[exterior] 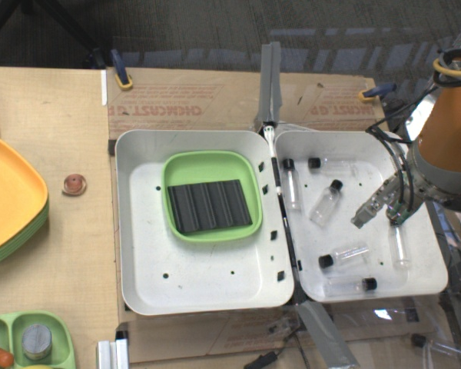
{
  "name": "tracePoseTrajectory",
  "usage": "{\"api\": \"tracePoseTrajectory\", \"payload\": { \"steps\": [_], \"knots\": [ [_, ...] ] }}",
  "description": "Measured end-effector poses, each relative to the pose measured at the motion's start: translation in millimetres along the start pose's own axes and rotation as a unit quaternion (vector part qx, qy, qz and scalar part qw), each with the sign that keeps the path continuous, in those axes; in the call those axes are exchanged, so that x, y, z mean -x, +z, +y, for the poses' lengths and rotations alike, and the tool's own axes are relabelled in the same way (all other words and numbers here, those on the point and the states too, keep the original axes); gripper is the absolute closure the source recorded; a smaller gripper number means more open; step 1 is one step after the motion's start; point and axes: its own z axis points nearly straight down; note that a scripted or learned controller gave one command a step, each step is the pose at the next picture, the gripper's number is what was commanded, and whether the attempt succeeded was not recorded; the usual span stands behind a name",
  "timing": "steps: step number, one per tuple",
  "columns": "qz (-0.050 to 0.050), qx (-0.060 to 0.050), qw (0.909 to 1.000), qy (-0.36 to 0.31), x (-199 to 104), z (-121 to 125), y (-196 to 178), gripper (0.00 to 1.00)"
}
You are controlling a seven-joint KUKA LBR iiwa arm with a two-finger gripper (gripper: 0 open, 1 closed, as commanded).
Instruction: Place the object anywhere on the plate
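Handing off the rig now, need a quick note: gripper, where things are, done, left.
Gripper: over the right bin, low among the vials; finger state unclear, nothing seen held.
Things: green plate in the left bin, a dark ridged block on it. Clear vials with black caps, e.g., lie scattered in the right bin.
Done: no vial on the plate.
Left: pick a vial, place it on the plate.

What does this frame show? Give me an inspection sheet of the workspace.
Surface: bench bearing two white bins, left bin and right bin.
Job's things: green plate in left bin, a dark ridged pad on it; clear vials with black caps scattered in right bin.
Clutter: orange plates, a small red knob, a green tray on the bench.
Gripper: gripper over right bin, nothing seen held.
Cables: wires at the wrist.
Surroundings: carpet, clamps.
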Motion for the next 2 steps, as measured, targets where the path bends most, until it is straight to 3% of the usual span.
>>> {"api": "tracePoseTrajectory", "payload": {
  "steps": [1, 2],
  "knots": [
    [0.002, -0.001, 0.9976, -0.069, 14.5, -7.2, 69.1, 1.00],
    [0.001, 0.000, 0.9936, -0.113, 8.3, -8.2, 78.6, 1.00]
  ]
}}
